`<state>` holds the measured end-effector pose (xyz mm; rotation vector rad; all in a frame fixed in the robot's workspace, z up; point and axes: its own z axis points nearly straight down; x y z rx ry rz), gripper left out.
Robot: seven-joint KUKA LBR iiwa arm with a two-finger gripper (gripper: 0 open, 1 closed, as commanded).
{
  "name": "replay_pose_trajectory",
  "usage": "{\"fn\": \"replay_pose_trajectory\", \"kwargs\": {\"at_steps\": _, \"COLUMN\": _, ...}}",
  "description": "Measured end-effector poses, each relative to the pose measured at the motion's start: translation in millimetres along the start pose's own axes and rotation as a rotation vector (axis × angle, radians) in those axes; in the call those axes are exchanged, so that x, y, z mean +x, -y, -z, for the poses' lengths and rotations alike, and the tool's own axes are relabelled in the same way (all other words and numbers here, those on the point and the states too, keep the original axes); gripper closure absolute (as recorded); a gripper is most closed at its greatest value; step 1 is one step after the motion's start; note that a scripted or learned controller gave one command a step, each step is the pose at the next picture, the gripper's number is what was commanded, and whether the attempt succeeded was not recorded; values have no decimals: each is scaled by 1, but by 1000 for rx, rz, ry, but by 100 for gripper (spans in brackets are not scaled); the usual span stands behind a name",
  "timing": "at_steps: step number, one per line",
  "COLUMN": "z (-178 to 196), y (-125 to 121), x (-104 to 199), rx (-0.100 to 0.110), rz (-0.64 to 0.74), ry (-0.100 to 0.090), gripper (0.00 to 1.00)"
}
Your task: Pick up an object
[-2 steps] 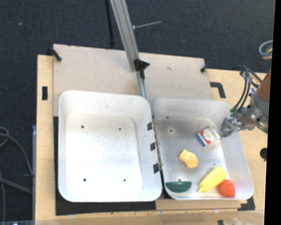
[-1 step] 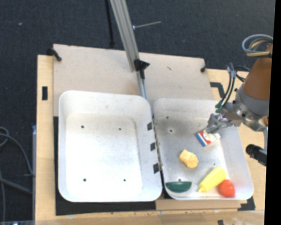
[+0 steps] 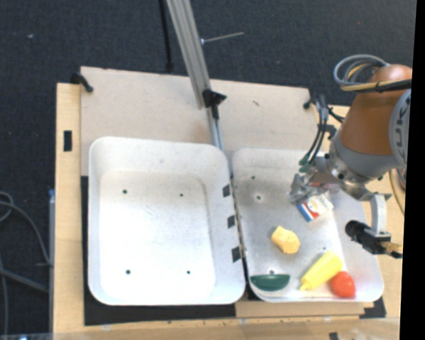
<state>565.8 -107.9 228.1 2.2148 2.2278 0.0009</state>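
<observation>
In the right bin [image 3: 258, 177] lie several objects: a small white box with red and blue markings [image 3: 315, 207], a yellow lump [image 3: 285, 240], a yellow block [image 3: 321, 271], a red ball [image 3: 343, 284] and a dark green piece [image 3: 270, 280] at the front rim. My gripper [image 3: 304, 188] hangs over the far right part of this bin, right at the upper left edge of the white box. The wrist hides the fingertips.
The left bin [image 3: 156, 220] sits beside the right one. A slanted metal rail [image 3: 194, 54] rises from the gap between the bins toward the back. Cables run along the arm at the right, and a black fitting [image 3: 365, 236] juts over the right bin's edge.
</observation>
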Motion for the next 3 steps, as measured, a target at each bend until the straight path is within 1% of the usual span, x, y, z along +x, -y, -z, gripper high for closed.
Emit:
{"fn": "replay_pose_trajectory", "kwargs": {"at_steps": 1, "z": 9, "y": 5, "x": 61, "rx": -1, "rz": 3, "ry": -2, "gripper": 100}}
{"fn": "replay_pose_trajectory", "kwargs": {"at_steps": 2, "z": 20, "y": 4, "x": 114, "rx": -3, "rz": 3, "ry": -1, "gripper": 100}}
{"fn": "replay_pose_trajectory", "kwargs": {"at_steps": 3, "z": 14, "y": 10, "x": 176, "rx": 1, "rz": 2, "ry": -1, "gripper": 100}}
